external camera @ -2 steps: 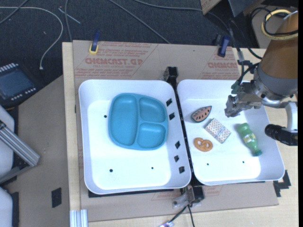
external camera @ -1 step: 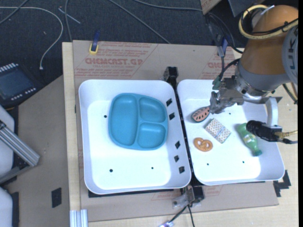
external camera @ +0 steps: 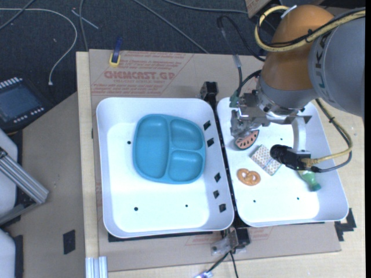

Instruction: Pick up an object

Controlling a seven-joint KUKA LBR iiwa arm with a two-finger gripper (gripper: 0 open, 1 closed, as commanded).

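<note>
gripper | in right bin; over red slice, perhaps touching | open or closed: cannot tell

Left bin: the blue divided plate occupies the far centre, leaving a broad bare strip of floor along the near side and narrower margins to its left and right. Right bin: the arm overhangs the far half, with its gripper low beside the adjoining rims and directly over a red slice-shaped piece. A speckled pad, a pretzel and a small green item crowd the middle, set close together; the floor towards the near rim is bare.
</note>
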